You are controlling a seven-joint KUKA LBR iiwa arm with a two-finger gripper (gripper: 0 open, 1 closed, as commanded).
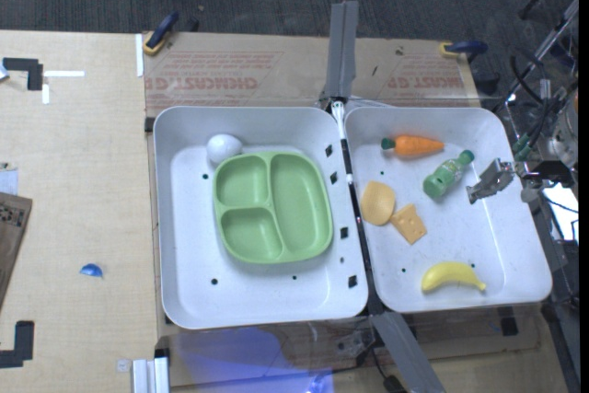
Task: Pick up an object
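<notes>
The right bin (515, 225) holds an orange carrot (416, 144) at the back, a green bottle (446, 175) lying tilted, a tan shell-shaped piece (377, 202), an orange cheese wedge (409, 224) and a yellow banana (452, 278) near the front. My gripper (485, 186) reaches in from the right edge of that bin. It sits just right of the green bottle, a small gap away, and nothing shows in its grasp.
The left bin (184, 290) carries a green divided plate (272, 207) and a white ball (223, 145) at its back left. A grey divider post (341, 51) stands behind the bins. Cables and the arm's base crowd the right side.
</notes>
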